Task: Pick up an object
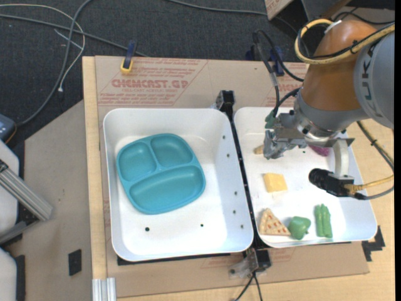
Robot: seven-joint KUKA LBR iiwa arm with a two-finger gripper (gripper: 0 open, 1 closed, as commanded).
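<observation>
Dark carpet floor (188,30), loose cables (69,27), cardboard-covered bench (163,83)

In the right bin (363,227), behind the pizza slice (271,222) lies the cheese block (274,182); the pepper (299,226) and beans (322,221) lie to its right.

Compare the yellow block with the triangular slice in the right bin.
The yellow block is squarish and plain yellow; the triangular slice is a tan wedge with speckles. The block lies nearer the gripper, apart from other items; the slice sits at the bin's near edge beside a green piece. Both lie flat in the right bin.
</observation>
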